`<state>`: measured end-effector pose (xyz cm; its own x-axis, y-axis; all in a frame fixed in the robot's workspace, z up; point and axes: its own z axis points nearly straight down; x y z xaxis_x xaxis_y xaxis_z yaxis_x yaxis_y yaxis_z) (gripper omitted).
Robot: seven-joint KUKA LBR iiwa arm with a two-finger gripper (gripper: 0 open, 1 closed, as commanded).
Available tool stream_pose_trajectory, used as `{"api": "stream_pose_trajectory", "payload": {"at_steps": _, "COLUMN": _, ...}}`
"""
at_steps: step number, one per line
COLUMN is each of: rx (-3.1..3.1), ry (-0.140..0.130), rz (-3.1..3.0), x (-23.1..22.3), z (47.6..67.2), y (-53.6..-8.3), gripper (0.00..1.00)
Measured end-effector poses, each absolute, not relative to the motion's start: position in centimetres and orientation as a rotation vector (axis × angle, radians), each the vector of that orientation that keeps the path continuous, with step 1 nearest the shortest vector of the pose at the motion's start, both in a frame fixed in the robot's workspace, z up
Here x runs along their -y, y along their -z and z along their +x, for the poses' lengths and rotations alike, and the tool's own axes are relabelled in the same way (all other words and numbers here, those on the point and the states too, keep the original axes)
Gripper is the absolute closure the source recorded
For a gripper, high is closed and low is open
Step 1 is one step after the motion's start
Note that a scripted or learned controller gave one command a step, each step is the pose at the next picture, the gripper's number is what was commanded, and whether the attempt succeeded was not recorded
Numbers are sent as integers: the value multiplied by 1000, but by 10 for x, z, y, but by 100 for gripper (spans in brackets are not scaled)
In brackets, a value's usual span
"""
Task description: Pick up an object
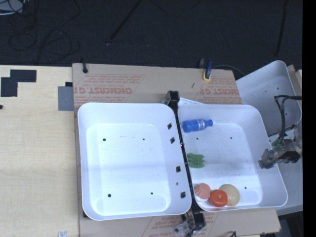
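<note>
Two white bins on the bench, with the gripper parked at the right bin's outer edge.

The left bin sits beside the right bin, which holds everything: a blue bottle lying near its far left corner, a green object by the divider, and a pink piece, red round object and tan round object clustered at the near edge. The gripper hovers over the right rim, well apart from them; I cannot tell whether it is parted or has hold of anything.

Glossy white plastic bins
</note>
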<state>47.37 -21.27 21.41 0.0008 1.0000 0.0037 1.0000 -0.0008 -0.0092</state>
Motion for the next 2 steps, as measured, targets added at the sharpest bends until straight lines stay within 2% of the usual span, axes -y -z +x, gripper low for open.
{"api": "stream_pose_trajectory", "payload": {"at_steps": 1, "rx": 2230, "ry": 5, "rz": -2225, "x": 214, "z": 498, "y": -317, "gripper": 100}}
{"api": "stream_pose_trajectory", "payload": {"at_steps": 2, "rx": 2214, "ry": -6, "rz": -2216, "x": 213, "z": 478, "y": -240, "gripper": 100}}
